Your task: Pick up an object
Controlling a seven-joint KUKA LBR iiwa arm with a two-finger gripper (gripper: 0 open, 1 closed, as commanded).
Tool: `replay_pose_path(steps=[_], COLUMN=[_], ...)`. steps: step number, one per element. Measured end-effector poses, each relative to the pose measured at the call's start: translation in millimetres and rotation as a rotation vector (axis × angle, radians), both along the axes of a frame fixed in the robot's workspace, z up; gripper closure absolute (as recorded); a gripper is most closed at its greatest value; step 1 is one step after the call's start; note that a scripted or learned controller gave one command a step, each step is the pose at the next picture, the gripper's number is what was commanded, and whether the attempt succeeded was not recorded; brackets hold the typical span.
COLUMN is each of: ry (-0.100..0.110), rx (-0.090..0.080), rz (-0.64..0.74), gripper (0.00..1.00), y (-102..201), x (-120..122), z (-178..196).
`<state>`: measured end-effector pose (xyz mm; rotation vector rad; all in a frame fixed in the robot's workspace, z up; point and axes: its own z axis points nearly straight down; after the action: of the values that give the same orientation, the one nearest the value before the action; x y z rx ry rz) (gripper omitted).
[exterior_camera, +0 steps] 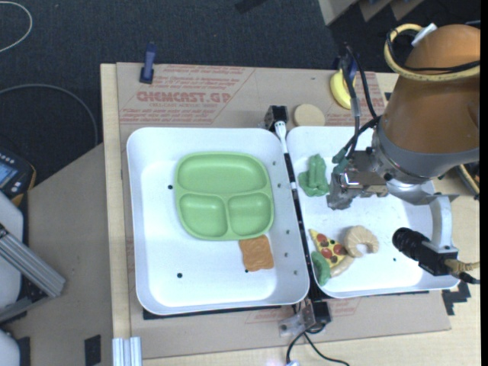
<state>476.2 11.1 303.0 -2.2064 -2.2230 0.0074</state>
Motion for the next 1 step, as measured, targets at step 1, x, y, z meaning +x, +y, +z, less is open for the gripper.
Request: replay_pose_path(steps=[1], ry=[-0.012], rx=[-0.003], rz=[-0.008], gripper=[1.00], y=[-4.6], x=[3.6], z=[13.2])
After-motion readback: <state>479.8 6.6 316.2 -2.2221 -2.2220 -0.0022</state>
